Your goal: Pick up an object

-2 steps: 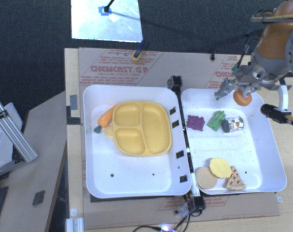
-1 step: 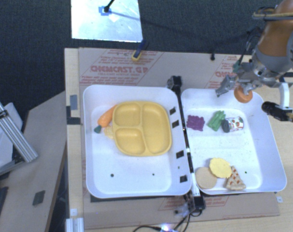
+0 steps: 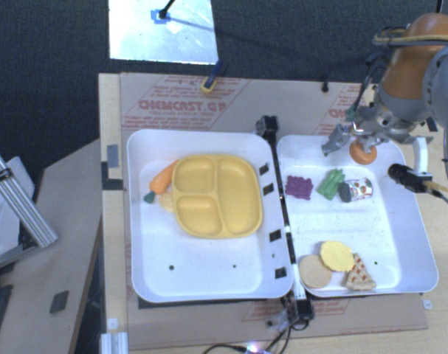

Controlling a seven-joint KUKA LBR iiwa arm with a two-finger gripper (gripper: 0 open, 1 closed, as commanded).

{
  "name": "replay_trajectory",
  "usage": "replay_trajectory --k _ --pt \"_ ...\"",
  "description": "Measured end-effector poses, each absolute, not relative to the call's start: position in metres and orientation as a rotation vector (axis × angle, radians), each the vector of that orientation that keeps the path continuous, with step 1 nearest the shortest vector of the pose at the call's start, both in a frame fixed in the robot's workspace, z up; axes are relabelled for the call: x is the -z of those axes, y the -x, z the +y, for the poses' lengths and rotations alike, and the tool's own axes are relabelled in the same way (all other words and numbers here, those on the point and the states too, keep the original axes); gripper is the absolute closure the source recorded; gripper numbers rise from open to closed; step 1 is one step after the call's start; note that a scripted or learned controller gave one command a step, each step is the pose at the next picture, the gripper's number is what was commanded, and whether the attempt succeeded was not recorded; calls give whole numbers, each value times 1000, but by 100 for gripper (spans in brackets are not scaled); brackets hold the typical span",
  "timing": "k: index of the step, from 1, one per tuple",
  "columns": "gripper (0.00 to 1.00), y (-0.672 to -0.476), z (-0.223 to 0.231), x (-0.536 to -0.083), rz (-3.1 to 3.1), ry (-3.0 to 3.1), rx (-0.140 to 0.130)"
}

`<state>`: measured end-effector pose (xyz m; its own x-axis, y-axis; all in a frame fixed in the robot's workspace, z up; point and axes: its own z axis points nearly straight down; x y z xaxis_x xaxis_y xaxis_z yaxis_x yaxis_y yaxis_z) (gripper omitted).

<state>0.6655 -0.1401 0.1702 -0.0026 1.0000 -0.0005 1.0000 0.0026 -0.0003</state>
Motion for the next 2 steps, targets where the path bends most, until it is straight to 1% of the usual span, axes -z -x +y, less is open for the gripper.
replay_trajectory --k 1,2 --pt "0 -665 -131 -111 2229 -2218 2" --pt "0 -665 -134 -91 2228 -2224 13"
